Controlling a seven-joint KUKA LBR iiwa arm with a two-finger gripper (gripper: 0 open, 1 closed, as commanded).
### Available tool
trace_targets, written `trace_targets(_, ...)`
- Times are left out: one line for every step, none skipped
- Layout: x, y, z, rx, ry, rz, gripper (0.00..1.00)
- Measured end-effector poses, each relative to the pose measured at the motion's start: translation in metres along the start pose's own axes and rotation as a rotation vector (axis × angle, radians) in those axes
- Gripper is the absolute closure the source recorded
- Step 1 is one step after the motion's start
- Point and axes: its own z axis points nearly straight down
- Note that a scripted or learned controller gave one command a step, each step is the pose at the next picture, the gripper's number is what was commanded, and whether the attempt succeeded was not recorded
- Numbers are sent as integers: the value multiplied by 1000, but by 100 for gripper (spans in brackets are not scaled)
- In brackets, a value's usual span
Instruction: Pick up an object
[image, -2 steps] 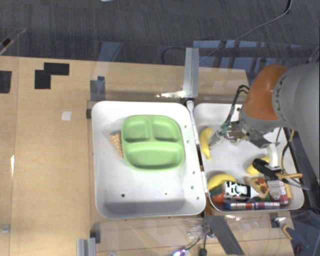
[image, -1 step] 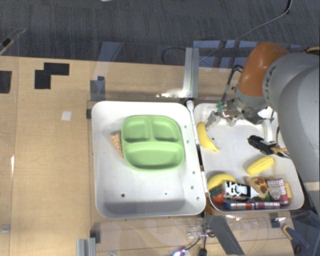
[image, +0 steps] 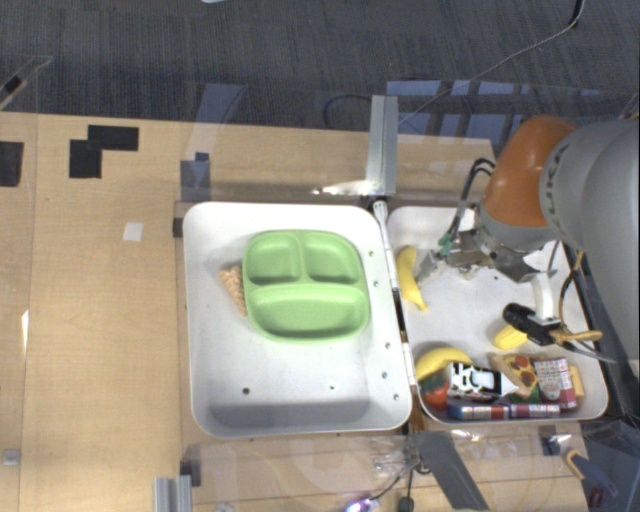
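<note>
The right bin (image: 470, 300) holds several items. A yellow banana (image: 407, 279) lies along its left wall. My gripper (image: 448, 256) hangs low over the bin's upper part, just right of the banana's top end. The grey arm with its orange band (image: 522, 186) reaches in from the right. I see nothing held in the gripper.
The left bin (image: 215, 380) holds a green divided plate (image: 303, 284) with a tan waffle-like piece (image: 232, 288) poking out at its left edge. Along the right bin's front lie a yellow fruit (image: 440, 361), a black-and-white box (image: 475, 380), markers (image: 500, 409) and a small packet (image: 553, 380).
</note>
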Motion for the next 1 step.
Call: trace_targets(6, -19, -1, -6, -4, -8, 0)
